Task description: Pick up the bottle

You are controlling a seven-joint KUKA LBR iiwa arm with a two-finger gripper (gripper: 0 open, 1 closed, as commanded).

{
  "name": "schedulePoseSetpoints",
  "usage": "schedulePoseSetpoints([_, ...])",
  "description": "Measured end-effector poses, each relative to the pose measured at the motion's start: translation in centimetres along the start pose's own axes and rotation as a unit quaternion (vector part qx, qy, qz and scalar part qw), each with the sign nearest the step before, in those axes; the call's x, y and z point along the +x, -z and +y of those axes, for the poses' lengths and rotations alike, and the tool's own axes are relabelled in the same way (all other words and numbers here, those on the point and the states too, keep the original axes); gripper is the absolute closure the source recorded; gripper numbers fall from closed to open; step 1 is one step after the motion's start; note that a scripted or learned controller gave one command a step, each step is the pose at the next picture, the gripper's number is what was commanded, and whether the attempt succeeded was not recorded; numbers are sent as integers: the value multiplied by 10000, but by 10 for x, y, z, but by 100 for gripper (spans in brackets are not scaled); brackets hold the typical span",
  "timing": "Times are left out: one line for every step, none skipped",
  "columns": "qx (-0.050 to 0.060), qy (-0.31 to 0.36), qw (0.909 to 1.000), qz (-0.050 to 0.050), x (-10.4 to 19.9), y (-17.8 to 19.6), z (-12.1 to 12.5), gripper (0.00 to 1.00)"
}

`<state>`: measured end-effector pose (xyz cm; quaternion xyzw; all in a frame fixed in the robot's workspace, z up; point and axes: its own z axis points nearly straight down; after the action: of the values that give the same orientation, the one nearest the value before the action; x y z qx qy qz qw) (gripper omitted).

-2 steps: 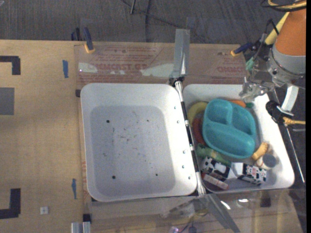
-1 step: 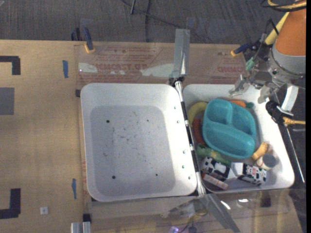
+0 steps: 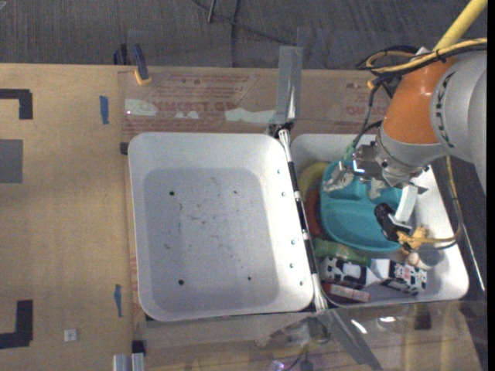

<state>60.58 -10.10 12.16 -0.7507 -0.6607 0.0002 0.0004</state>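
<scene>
My gripper [image 3: 346, 176] is low in the right bin [image 3: 452, 273], at the upper left end of a large teal plastic body [image 3: 352, 221] that may be the bottle. The gripper touches or sits just over the teal body's top edge. The wrist and its orange band hide the far part of the bin. I cannot make out whether anything is held.
Beside the teal body lie a yellow-green item [image 3: 312, 178], a red one [image 3: 312, 207] and a green one [image 3: 334, 248]. Two black-and-white packs [image 3: 344, 270] [image 3: 407, 276] and a red stick [image 3: 348, 292] lie near the front wall. The left bin [image 3: 155, 157] stands alongside.
</scene>
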Motion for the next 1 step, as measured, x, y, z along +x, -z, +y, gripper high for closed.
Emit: schedulePoseSetpoints([-77, -164, 9998, 1, -12, -18, 30, 0])
